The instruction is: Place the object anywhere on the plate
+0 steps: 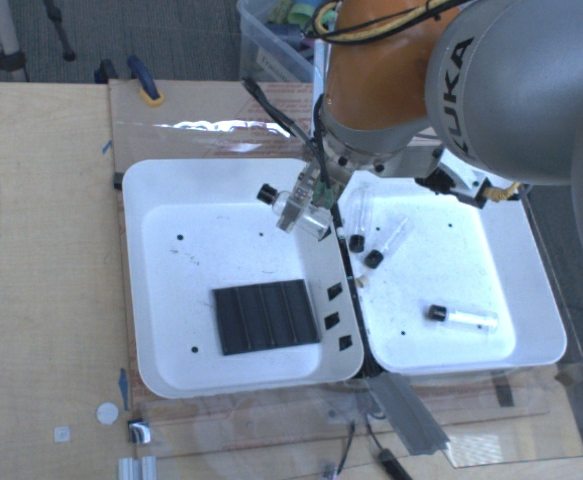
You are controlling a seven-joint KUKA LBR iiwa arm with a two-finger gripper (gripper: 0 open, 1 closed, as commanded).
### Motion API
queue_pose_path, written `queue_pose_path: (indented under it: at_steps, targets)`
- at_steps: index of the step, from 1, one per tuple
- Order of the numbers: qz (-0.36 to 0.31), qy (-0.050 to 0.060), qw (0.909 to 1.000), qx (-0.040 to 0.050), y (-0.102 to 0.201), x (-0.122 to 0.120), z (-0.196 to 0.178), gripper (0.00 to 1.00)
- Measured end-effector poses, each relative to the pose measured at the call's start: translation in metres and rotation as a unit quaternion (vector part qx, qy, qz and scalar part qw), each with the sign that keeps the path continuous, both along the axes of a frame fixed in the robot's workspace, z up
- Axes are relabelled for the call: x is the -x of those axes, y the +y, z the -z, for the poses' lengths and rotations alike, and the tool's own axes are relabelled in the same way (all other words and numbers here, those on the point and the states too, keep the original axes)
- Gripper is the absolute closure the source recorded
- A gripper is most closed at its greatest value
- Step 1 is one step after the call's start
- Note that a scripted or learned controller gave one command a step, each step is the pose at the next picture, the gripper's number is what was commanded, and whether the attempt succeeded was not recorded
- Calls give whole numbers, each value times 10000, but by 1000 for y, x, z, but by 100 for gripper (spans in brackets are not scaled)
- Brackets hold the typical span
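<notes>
A black ribbed plate [266, 316] lies flat in the front half of the left bin [161, 258]. My gripper [311, 210] hangs over that bin's right rear part, close to the wall shared with the right bin [521, 268], well behind the plate. The wrist hides its tips. Three clear tubes with black caps lie in the right bin: one [461, 317] near the front, one [386, 240] by the middle, and one [357, 218] just right of the gripper.
Small black tabs [334, 308] sit along the wall between the bins. A clear tub of colourful items [286, 18] stands behind the bins. The big grey and orange arm [451, 58] covers the back right. A blue clamp [147, 83] lies at the back left.
</notes>
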State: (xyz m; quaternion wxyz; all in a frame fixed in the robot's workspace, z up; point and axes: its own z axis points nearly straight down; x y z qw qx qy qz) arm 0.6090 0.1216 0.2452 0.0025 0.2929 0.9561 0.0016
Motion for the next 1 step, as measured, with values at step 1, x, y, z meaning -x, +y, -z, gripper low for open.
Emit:
queue_pose_path:
  at_steps: [1]
  targets:
    - [-1267,28,9919,3,35,-16,52,100]
